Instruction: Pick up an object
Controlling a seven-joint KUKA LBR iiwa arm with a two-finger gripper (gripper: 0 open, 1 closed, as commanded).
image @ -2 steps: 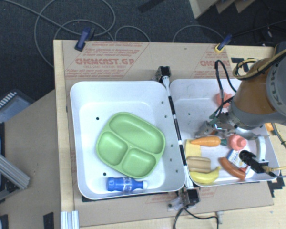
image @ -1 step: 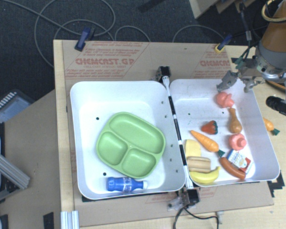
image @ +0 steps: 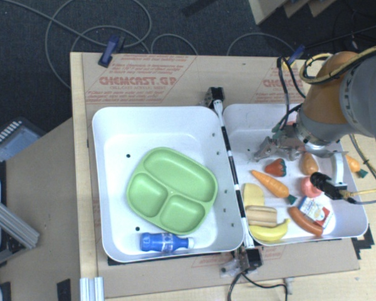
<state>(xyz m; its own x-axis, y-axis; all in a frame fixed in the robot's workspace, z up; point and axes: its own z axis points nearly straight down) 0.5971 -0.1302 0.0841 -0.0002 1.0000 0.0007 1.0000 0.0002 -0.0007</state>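
Note:
My gripper (image: 277,149) hangs low in the back left part of the right bin (image: 238,119). Its grey fingers stand spread apart and open, with nothing between them. Just in front of the fingertips lies a red strawberry (image: 276,167), apart from them. An orange carrot (image: 271,182) lies slanted in front of the strawberry. Along the bin's front are a yellow banana (image: 268,232), a tan bun (image: 261,216) and a red sausage (image: 305,221). The arm's body hides the bin's back right corner.
A tan egg-shaped item (image: 309,163), a pink-red fruit (image: 309,186) and a small packet (image: 314,209) lie right of the carrot. The left bin (image: 106,143) holds a green divided plate (image: 170,190) and a blue bottle (image: 165,242) lying at its front.

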